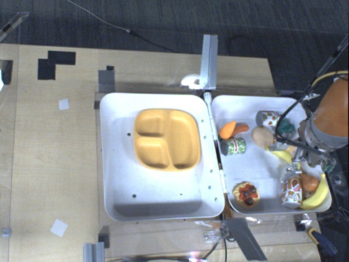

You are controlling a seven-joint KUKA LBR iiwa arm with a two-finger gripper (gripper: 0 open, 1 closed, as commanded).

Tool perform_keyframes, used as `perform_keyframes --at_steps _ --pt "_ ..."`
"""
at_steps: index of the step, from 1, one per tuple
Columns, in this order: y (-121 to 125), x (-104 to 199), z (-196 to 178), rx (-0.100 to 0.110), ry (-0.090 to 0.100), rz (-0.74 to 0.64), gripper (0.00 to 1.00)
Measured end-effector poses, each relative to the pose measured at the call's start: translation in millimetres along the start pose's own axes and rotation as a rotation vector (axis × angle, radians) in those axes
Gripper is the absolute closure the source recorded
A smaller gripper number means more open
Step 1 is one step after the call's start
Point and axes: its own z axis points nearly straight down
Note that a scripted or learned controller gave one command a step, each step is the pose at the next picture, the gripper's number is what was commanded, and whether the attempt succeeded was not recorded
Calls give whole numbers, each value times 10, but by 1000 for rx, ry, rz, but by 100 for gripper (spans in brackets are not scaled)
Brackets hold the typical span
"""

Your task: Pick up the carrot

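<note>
Carrot waits untouched at the left end of the right bin; the gripper (pixel 299 165) hangs over that bin's far right side, its grasp state unreadable.

The carrot (pixel 233 129) lies just above the green can (pixel 235 146) and close to the divider between the bins. From the carrot, the potato-like piece (pixel 263 137) sits to the right, the bananas (pixel 315 196) and a printed carton (pixel 292 190) further right under the arm, and a small pizza-like toy (pixel 246 194) below. A good approach likely travels left, descending clear of the can, straddling the carrot's narrow width. The left bin (pixel 117 162) holds a yellow divided tray (pixel 166 138).
</note>
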Motion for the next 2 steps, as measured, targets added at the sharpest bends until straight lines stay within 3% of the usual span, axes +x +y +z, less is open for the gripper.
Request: perform_keyframes --at_steps 1,2 --pt "306 390 -160 0 3 148 0" --pt "1133 470 -311 -2 4 299 0"
